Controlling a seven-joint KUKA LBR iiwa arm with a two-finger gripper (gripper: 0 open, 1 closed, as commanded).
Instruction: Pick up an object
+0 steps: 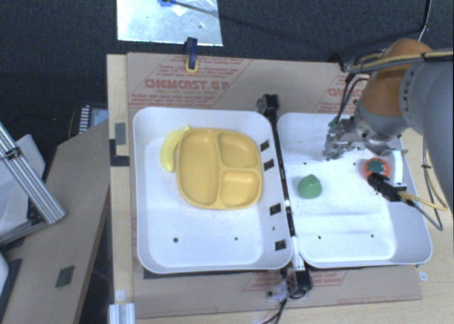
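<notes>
Over the right bin (pixel 340 241), arm bent down, fingers (pixel 333 147) state unclear, green ball (pixel 309 186) nearby

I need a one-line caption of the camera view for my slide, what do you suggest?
KUKA arm's claw over the right bin near a green ball; yellow divided tray and banana in the left bin.

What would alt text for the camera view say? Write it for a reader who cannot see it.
A grey robot arm reaches from the right, its claw low over the right white bin, which holds a green ball and an orange-red object. The left white bin holds a yellow divided plate and a banana.
</notes>
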